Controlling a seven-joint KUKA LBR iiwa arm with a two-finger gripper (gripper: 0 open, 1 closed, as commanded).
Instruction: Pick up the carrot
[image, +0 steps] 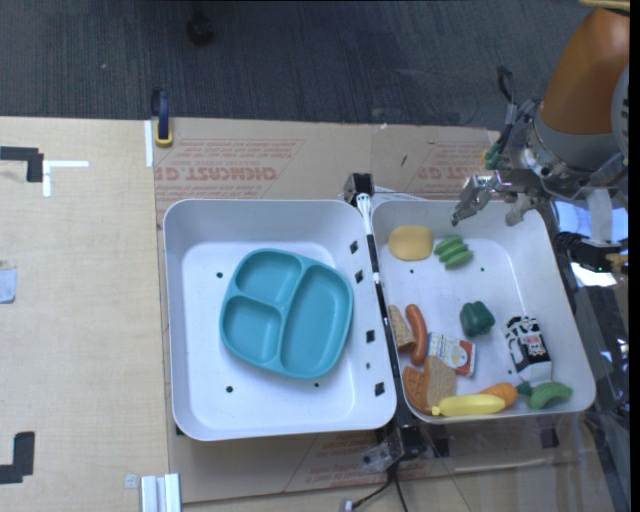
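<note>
The jaws (478, 200) hang over the top edge of the right bin (560, 290). I cannot tell how wide they are. The grey arm (585, 90) with its orange band comes in from 2 o'clock. The carrot (498, 394) lies far from the jaws, down at 6 o'clock by the bin's bottom wall. It touches the yellow banana (468, 405) and sits near a green pepper (547, 394). There is bare white floor in the middle of the bin, between the pea pod (453, 251) and the carrot.
</note>
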